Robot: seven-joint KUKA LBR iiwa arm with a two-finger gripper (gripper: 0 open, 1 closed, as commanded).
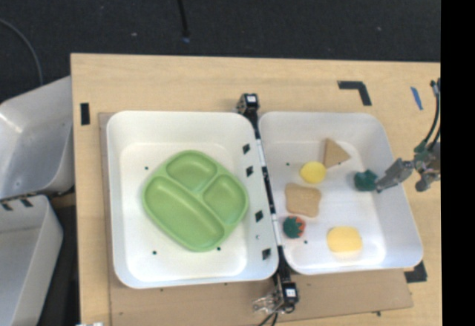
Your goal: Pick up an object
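Note:
The right bin holds several small items. A dark green lump lies near its right wall, with a yellow ball and a tan wedge to its left. A tan slice, a red and green strawberry and a yellow round piece lie toward the front. My gripper hangs over the bin's right rim. It is open, and its left finger reaches almost to the dark green lump. Nothing sits between the fingers.
The left bin carries a green divided plate. A row of black clips marks the divider between the bins. White containers stand off the bench's left side.

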